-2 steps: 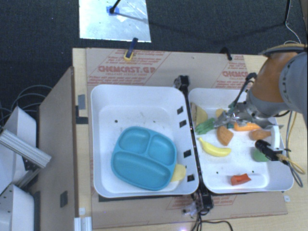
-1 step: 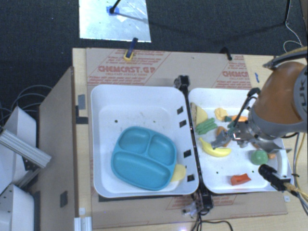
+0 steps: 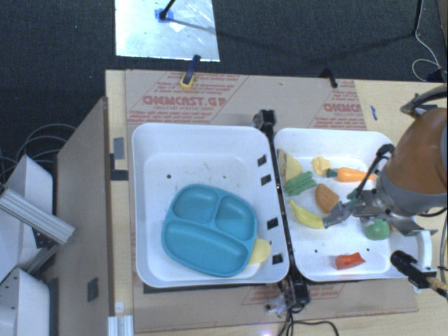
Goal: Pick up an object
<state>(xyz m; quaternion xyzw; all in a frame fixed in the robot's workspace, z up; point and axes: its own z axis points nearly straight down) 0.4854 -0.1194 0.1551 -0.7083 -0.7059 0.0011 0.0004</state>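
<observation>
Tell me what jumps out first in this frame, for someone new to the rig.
The blue divided plate lying in the left bin draws the eye first. Next, the toy food scattered in the right bin: carrot, banana, green ball, with the gripper low among them.

the two white bins (image 3: 210, 142) look like smooth, faintly glossy plastic; the blue tray (image 3: 208, 228) is matt plastic. the bench (image 3: 238, 96) resembles printed cardboard. the floor (image 3: 56, 40) looks like rough dark carpet.
</observation>
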